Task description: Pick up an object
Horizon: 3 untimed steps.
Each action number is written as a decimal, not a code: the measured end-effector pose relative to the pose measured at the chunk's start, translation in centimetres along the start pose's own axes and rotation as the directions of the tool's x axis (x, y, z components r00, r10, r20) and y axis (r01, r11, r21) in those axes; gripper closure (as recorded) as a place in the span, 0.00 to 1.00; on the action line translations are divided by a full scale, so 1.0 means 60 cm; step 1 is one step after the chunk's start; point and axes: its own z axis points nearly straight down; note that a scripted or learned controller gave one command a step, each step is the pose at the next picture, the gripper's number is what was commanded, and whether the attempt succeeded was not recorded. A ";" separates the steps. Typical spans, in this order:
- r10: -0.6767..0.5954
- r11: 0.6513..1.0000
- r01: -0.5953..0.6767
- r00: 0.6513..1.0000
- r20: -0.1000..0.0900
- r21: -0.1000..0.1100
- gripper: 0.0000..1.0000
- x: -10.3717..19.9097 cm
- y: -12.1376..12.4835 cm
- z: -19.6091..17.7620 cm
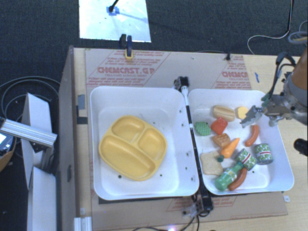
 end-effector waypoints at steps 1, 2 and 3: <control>0.000 1.000 0.000 1.000 -0.001 0.004 0.00 0.083 0.059 0.209; 0.002 1.000 -0.002 1.000 0.000 0.000 0.00 0.060 0.058 0.313; 0.002 1.000 -0.002 1.000 0.000 -0.002 1.00 0.060 0.059 0.295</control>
